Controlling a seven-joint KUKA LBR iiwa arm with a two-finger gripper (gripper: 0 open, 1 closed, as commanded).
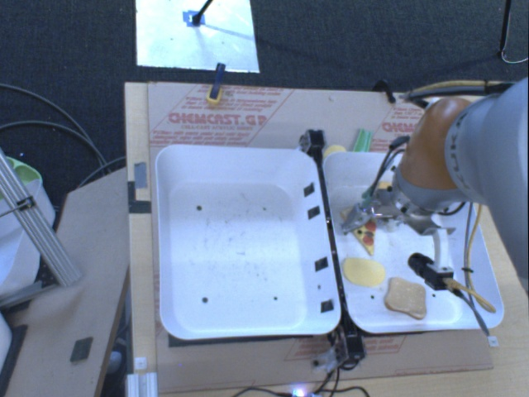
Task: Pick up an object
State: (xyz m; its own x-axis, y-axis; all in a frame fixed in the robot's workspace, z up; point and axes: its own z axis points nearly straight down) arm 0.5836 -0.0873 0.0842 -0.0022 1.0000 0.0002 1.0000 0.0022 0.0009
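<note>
My gripper [357, 218] hangs low over the left part of the right bin [479, 292], close to the divider between the bins. Just below it lies a small orange and yellow wedge, like a pizza slice [365, 238], partly covered by the gripper. Nearer the front lie a flat pale yellow disc [364, 271] and a tan piece of toast [405, 298]. The grey arm with its orange band [434, 151] reaches in from the right and hides the bin's back right part.
The left bin [240, 246] stands beside the right one, with black clips [318, 238] along their shared rim. A yellow item [335, 150] and a green item [361, 141] sit at the right bin's back edge.
</note>
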